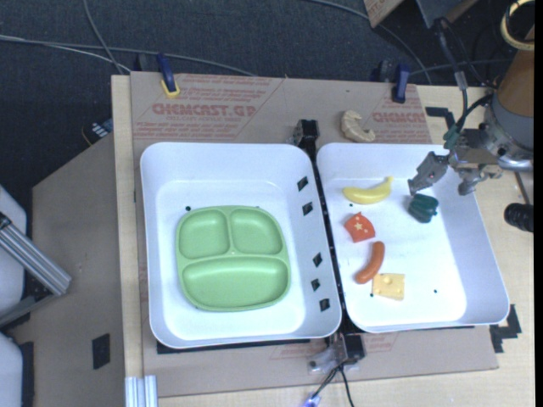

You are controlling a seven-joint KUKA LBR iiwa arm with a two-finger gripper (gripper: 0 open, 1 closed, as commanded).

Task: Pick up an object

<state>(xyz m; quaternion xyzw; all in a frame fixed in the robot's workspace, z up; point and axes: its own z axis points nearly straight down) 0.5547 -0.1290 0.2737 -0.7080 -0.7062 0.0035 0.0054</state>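
Tool [448,176] w/ fingers spread apart, nothing between them. Small dark-green rounded toy [422,208] sits just below-left of it. Yellow plastic banana [368,193] further left, same white bin [475,270].

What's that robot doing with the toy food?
The robot arm's gripper hangs over the right bin, just above a dark green toy. Nothing sits between its fingers. A banana, strawberry, sausage and cheese lie nearby. The left bin holds a green tray.
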